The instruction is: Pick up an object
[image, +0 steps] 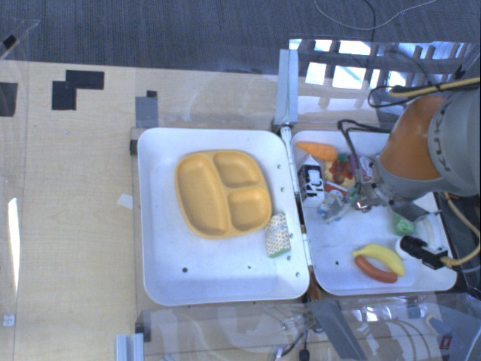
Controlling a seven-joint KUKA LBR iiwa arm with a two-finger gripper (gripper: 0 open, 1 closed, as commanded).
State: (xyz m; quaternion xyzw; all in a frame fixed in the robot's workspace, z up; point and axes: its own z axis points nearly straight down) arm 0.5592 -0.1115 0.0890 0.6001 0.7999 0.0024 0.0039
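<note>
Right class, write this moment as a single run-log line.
arm: over right bin | hand: low among small items | left bin: yellow divided tray, patterned pouch | right bin front: banana, sausage

left bin (pixel 161 277): bare front strip | right bin (pixel 331 277): banana (pixel 382 256), sausage (pixel 374 270) block front-right

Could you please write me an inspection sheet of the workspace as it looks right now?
Surface: wooden bench bearing a left bin and right bin.
Job's things: yellow divided plate and patterned pouch in left bin; carrot, banana, sausage, green piece in right bin.
Clutter: small mixed items by the carrot.
Grippers: gripper low in right bin; finger state unclear.
Cables: black cable on floor.
Surroundings: grey carpet.
</note>
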